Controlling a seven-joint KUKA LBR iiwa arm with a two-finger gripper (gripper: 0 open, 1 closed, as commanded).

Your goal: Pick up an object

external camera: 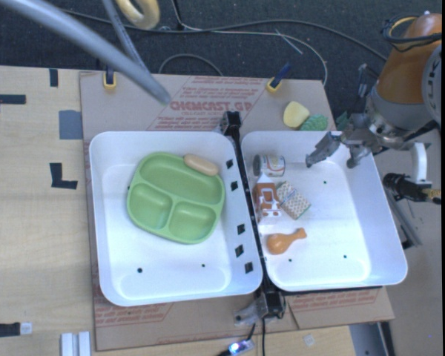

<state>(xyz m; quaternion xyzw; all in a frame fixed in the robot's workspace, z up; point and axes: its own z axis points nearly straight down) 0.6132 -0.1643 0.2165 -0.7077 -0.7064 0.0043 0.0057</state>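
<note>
We list first the candidate pieces, all lying in the shallow white right-hand bin (371, 262), along the black divider (241, 191) that parts the two bins. Item one: a small white cup or canister with a red band (273, 165), nearest the bin's far end beside the divider. Item two: an orange-and-white printed packet (267, 200), just on the near side of the cup and close against the divider. Item three: a small block with a checkered pattern (293, 201), touching or all but touching the packet on the side away from the divider. Item four: an orange toy drumstick of plastic (285, 240), nearer to us again, close to the divider.

Item five: the two-finger gripper (332, 151), poised over the far rim of the right-hand bin, well away from the divider; we see its two dark fingers (317, 154) spread apart with nothing between them. The grey arm with its orange band (409, 58) stands behind it.

Across the divider, in the shallow white left-hand bin (119, 273), we record a green sectioned plastic tray (176, 197) with a tan bread-roll-shaped piece (201, 165) on its far edge. Beyond the bins, on the cardboard sheet (208, 102), sit a yellow lump (296, 113) and a green scrap (317, 122).
</note>
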